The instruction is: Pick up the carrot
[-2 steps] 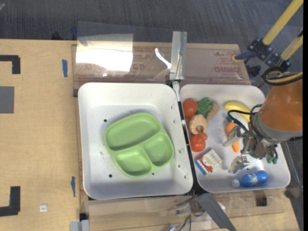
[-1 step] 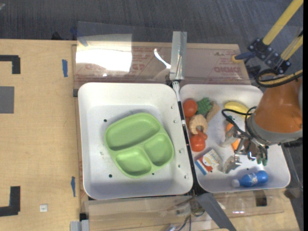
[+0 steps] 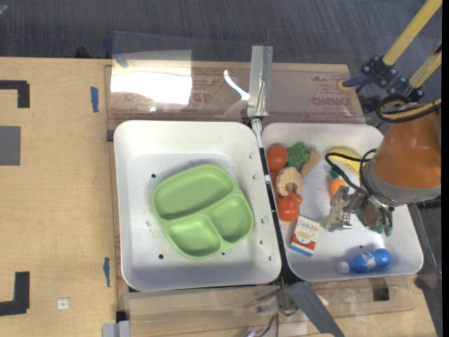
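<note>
- Nearest you, at the front of the right bin [image 3: 410,258], a blue bottle [image 3: 365,260] lay on its side, close to the front wall.
- Left of the bottle and a little further back, you had a small white carton [image 3: 304,233] with red and blue print, lying tilted on the bin floor.
- Your gripper [image 3: 339,213] hung over the middle of the right bin, with the grey arm and its orange band [image 3: 412,154] coming in from the right.
- Whether that gripper was wide or narrow, you could not tell; the metal parts blurred together at the tip, and nothing showed plainly in its grasp.
- Just above the gripper tip, you could see a small orange piece [image 3: 338,186], which looked like the carrot; it sat on the bin floor, partly hidden by the black cable [image 3: 351,161] and the wrist.
- Behind that, a banana [image 3: 342,154] lay near the back of the bin, crossed by the same cable.
- Along the left side of the right bin, you had a red tomato [image 3: 276,156], a green broccoli [image 3: 299,153] just beside it, a tan ring-shaped piece [image 3: 288,181] in front of them, and another red piece [image 3: 288,207] touching the ring's front edge.
- Over in the left bin [image 3: 133,153], a green divided plate [image 3: 203,209] sat near the middle, turned at an angle to the walls.
</note>
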Controlling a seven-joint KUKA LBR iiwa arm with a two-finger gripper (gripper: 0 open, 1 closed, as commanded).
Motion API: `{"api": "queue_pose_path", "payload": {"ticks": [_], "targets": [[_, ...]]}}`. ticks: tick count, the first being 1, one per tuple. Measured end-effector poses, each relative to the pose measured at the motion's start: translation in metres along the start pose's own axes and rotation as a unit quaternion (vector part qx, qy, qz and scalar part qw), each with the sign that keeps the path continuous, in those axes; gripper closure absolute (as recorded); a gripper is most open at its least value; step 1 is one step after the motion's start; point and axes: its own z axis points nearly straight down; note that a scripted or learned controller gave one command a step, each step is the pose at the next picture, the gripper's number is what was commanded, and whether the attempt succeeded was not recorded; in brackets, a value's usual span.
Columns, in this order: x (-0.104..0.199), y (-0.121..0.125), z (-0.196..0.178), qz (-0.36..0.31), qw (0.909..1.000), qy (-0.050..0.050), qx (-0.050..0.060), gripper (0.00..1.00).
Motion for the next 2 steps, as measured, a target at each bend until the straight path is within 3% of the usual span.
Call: {"api": "queue_pose_path", "payload": {"ticks": [1,2], "targets": [[0.001,0.0,0.001,0.0,1.0,0.001,0.0,0.0],[-0.002,0.001,-0.01,-0.001,1.0,-0.003,0.0,1.0]]}}
